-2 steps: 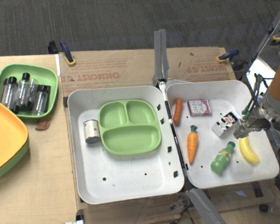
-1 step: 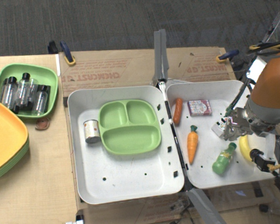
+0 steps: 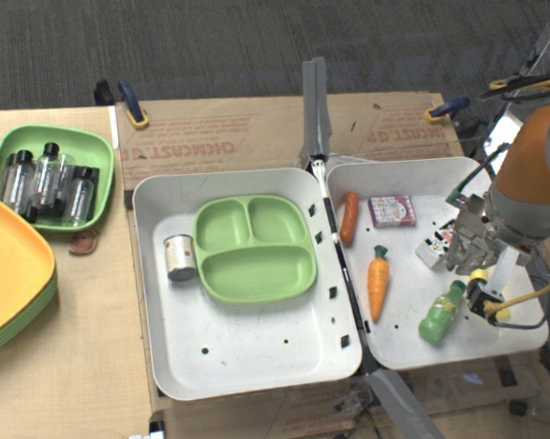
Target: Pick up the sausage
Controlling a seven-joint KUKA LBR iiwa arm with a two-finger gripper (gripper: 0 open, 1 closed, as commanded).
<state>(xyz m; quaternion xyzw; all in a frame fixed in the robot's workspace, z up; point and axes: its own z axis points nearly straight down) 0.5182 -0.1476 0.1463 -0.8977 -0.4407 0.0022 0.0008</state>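
The sausage is a short reddish-orange link lying nearly upright along the left wall of the right bin, at its far end. My gripper hangs over the right side of that bin, well to the right of the sausage and apart from it. It hovers by a small white patterned item. The grey wrist and orange band rise behind it.
In the right bin a carrot lies just below the sausage, with a pink box to its right and a green bottle near the front. The left bin holds a green divided plate and a small can.
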